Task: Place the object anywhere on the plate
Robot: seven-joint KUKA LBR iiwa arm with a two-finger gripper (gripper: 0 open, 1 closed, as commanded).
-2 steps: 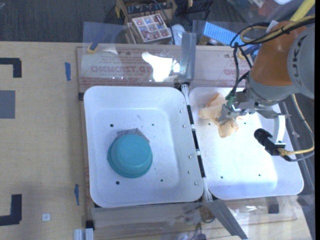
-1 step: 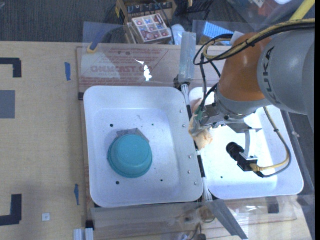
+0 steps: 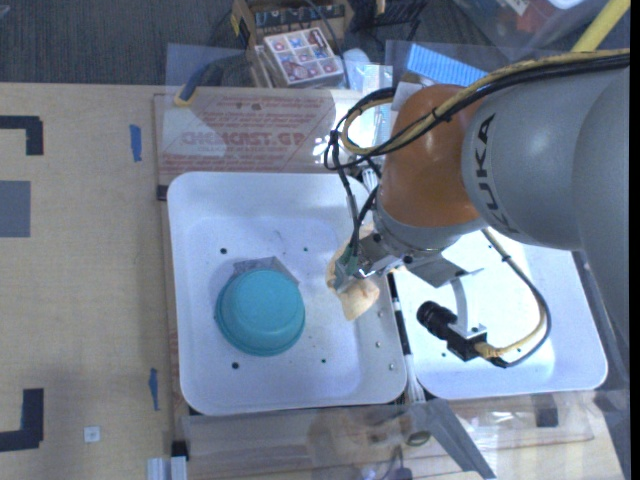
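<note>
A turquoise round plate (image 3: 260,311) lies in the left white bin (image 3: 200,218), towards its front left. My gripper (image 3: 350,271) hangs under the orange wrist band at the right side of that bin. Its fingers are shut on a pale tan, lumpy object (image 3: 360,299), which sticks out just below them. The object is to the right of the plate, about a plate's width from its rim, and close to the wall between the two bins. The arm's body hides the upper part of the gripper.
The right white bin (image 3: 560,358) lies under the arm, with a black cable fitting (image 3: 445,326) over it. A grey scrap (image 3: 255,266) lies behind the plate. A cardboard sheet (image 3: 250,138) borders the bins at the back, with clutter beyond it.
</note>
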